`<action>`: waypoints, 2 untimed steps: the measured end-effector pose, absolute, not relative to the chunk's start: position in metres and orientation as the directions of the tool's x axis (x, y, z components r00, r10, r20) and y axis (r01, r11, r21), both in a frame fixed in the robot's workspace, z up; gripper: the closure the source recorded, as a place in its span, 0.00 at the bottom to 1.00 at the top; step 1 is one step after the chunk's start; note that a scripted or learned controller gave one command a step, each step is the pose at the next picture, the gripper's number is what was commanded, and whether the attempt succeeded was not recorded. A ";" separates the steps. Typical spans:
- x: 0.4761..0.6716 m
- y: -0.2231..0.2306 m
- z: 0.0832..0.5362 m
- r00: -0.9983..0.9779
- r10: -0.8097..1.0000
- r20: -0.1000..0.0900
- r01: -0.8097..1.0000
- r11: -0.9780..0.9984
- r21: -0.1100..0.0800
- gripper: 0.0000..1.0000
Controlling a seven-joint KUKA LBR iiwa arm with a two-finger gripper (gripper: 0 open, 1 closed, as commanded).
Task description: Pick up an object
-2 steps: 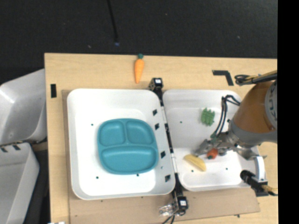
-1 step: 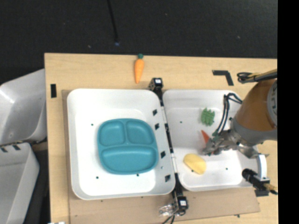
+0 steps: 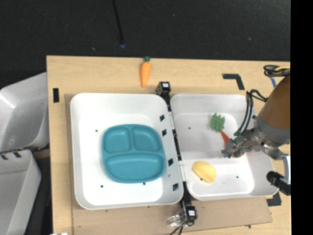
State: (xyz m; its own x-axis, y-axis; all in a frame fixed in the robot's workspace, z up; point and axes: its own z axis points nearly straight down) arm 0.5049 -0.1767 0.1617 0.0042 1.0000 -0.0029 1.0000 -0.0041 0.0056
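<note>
In the right bin (image 3: 195, 109) lies a small toy with a green leafy top (image 3: 216, 121) and a red-orange body (image 3: 224, 136). Its lower end runs under my gripper (image 3: 233, 148), which hangs low over the bin's right half. A yellow lemon-like piece (image 3: 204, 171) rests near the bin's front, to the left of and below the gripper and apart from it. The gripper's dark parts hide where they meet the red-orange toy.
A blue divided plate (image 3: 133, 152) sits in the left bin (image 3: 83, 111). An orange toy carrot (image 3: 145, 72) lies on the wooden bench behind the bins. Black clips (image 3: 163, 87) mark the seam between the bins. The arm's orange band (image 3: 279, 106) is at the right.
</note>
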 end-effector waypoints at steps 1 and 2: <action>0.511 -0.180 0.226 -0.003 1.000 -0.004 1.000 0.003 0.009 1.00; 0.513 -0.182 0.276 -0.003 1.000 -0.003 1.000 0.003 0.007 1.00</action>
